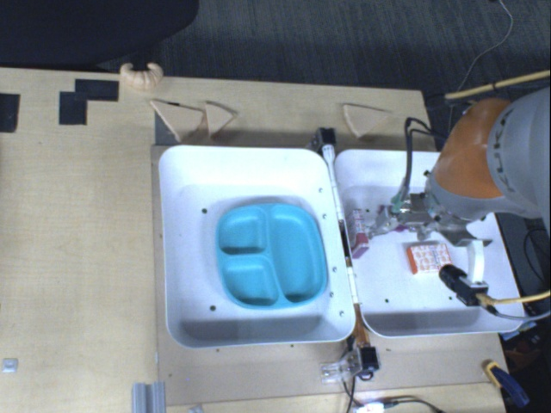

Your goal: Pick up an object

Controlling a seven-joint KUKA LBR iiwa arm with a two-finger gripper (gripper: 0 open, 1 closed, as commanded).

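Gripper (379, 224): lowered into the right bin (413, 317); finger state cannot be told.
Object: orange packet (428, 257), just beside the gripper.
Risk: packet may be missed, the gripper being offset leftward.

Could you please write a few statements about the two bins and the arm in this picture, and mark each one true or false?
1. The blue divided plate lies in the left bin. True.
2. The plate has three compartments. True.
3. The small orange and white packet lies on the blue plate. False: it lies on the floor of the right bin.
4. The arm reaches over the left bin. False: it is over the right bin.
5. A purple object lies in the right bin near the wall between the bins. True.
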